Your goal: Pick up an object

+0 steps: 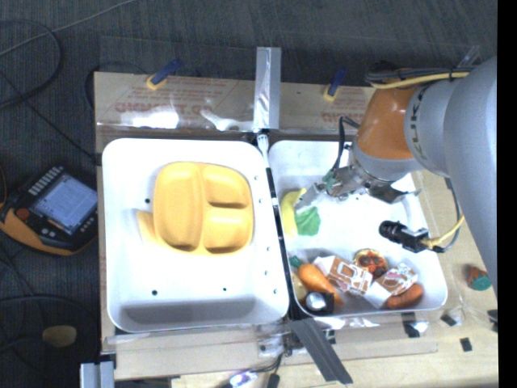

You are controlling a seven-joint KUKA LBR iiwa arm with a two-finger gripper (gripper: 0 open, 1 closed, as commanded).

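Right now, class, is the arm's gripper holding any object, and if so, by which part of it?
It cannot be told. The gripper sits low in the right bin, right at a green object and a yellow one, but no object shows clearly between its tips.

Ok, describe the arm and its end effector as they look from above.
The arm is thick, rounded and grey, with a broad orange band above the wrist. A yellow cable runs along it. The end effector is a small metallic-grey assembly, too small to make out finer detail.

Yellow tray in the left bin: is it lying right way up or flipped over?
Flipped over: the yellow tray shows its compartments bulging upward as rounded humps, not hollows.
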